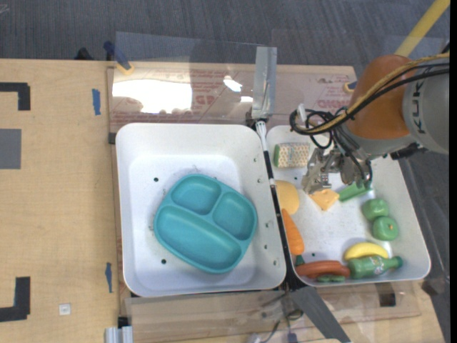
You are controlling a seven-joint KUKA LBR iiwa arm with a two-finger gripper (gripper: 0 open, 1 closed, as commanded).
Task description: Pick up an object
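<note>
Hovering low in the right bin point(418, 227), the claw point(323, 181) sits just above the orange wedge point(325, 199), its spread impossible to tell and nothing visibly held, so a good grasp means centring over the wedge before closing.

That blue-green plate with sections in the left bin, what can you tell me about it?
The teal divided plate looks like smooth plastic, rounded, with three compartments: one long one toward the front and two smaller ones behind, split by raised ridges. It lies flat, right side up, turned at a slant, on the floor of the left white bin. Its compartments hold nothing.
</note>
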